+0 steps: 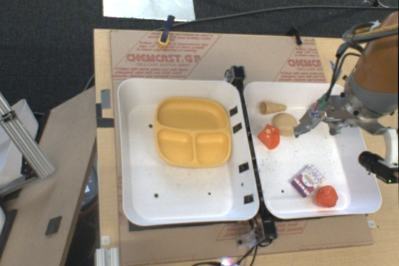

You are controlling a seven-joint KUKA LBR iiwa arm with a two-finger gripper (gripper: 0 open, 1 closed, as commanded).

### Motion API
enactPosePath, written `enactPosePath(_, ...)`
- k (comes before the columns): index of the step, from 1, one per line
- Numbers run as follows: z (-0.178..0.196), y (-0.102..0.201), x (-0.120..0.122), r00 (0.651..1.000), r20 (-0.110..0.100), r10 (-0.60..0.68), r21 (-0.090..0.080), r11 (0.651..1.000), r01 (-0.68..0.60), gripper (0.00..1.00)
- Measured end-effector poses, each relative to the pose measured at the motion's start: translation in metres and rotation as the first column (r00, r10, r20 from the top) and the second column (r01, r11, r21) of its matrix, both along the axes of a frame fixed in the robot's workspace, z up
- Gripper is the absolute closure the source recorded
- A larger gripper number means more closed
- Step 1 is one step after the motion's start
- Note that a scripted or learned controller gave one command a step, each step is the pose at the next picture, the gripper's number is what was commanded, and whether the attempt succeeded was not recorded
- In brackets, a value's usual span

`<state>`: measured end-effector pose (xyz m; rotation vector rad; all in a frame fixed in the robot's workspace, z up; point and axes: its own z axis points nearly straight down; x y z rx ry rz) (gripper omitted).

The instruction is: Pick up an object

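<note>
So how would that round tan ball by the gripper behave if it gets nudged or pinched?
The tan ball looks smooth and rounded, so it would probably roll on the flat bin floor. The red piece touching its left might stop it. The gripper sits at its right edge, so an off-centre pinch could squirt it away.

Left of the gripper point(305, 126), a matt yellow plastic tray point(192, 132) sits in a smooth white plastic bin point(137, 152).
</note>
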<state>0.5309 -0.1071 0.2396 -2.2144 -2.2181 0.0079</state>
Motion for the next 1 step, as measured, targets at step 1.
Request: enactPosePath(1,0.0052,0.0,0.0022,1.0,0.011,0.002,-0.002,1.0,-0.002,0.0)
